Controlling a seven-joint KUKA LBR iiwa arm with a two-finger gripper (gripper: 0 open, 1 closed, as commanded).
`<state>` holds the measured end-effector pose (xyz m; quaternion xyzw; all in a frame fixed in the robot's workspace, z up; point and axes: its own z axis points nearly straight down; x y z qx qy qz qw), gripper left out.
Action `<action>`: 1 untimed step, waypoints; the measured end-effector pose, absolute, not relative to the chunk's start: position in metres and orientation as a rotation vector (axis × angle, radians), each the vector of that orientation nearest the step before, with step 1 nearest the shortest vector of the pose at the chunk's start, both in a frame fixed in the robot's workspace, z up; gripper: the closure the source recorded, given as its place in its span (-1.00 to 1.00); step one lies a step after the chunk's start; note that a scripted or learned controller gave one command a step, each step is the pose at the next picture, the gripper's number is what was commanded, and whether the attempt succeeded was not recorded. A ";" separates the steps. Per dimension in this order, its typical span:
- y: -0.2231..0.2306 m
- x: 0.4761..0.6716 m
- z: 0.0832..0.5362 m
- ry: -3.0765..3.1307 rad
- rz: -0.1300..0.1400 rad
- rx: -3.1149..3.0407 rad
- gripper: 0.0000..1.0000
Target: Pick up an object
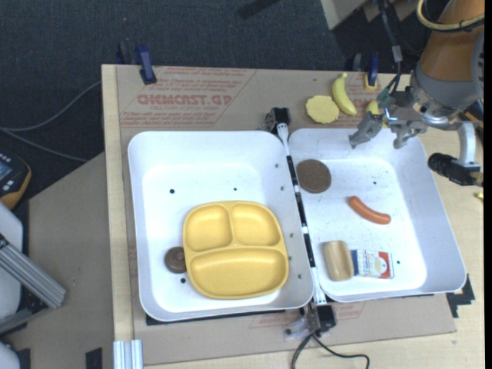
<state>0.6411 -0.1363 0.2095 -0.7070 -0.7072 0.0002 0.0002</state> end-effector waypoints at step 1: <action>-0.178 0.606 0.086 -2.209 0.012 -2.220 -1.00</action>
